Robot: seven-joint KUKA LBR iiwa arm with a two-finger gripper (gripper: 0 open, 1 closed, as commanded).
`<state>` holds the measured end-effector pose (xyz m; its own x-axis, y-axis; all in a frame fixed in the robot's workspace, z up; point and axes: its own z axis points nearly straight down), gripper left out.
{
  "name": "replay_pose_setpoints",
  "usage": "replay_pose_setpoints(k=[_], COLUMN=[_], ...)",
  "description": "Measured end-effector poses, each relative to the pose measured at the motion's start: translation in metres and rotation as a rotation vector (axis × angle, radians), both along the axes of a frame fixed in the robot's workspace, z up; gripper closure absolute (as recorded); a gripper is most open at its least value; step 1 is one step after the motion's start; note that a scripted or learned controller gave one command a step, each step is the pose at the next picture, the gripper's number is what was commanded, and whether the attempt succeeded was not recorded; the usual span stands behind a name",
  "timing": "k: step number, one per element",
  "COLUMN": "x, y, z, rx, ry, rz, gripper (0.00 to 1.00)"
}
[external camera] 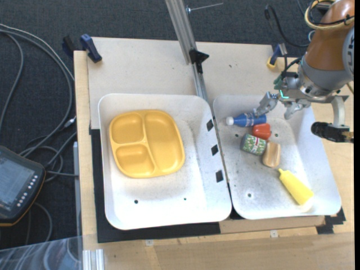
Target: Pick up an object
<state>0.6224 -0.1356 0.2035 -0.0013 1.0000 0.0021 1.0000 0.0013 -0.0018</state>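
Note:
My gripper hangs over the back of the right bin, its two fingers spread open with nothing between them. The left fingertip is just above the tail end of a blue bottle with a white cap, which lies on its side. Below that sit a red object, a green can and a tan piece, bunched together. A yellow squeeze bottle lies nearer the front right of the bin.
The left bin holds a yellow divided plate. A metal post slants up from between the bins at the back. Blue clamps grip the bench's back corners. Cables and a tablet lie on the floor at left.

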Motion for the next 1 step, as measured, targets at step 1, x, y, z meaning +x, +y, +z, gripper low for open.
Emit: replay_pose_setpoints(k=[1], x=[-0.0079], y=[-0.0063], z=[-0.0568], rx=[0.000], ry=[0.006], rz=[-0.002], gripper=[0.00])
